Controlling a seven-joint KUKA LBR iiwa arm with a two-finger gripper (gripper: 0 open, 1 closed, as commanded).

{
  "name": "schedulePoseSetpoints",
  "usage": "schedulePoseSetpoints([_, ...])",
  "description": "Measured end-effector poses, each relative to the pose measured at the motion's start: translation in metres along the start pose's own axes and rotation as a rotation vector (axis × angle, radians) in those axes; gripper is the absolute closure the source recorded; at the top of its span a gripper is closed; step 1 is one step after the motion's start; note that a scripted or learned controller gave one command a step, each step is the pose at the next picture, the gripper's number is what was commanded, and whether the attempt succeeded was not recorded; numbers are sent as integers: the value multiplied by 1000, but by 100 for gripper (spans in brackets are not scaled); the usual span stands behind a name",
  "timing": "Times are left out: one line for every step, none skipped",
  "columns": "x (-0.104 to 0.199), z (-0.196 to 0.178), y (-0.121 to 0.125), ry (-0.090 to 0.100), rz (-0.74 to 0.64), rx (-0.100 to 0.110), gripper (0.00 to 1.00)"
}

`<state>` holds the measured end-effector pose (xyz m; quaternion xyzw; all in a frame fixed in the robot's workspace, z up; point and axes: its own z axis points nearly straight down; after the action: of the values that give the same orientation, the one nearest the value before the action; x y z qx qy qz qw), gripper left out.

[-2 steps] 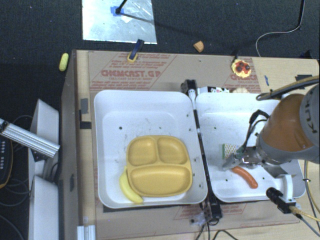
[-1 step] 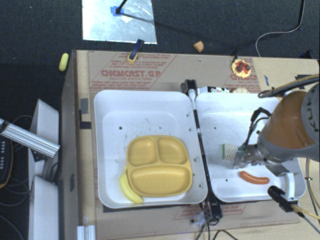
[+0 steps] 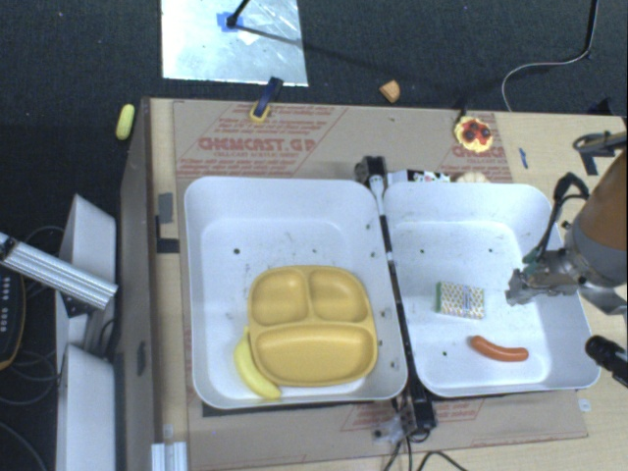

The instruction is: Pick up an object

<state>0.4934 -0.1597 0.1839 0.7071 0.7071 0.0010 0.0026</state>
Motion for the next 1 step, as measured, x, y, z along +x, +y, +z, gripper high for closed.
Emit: schedulePoseSetpoints([42, 10, 21, 3, -4, 3, 100])
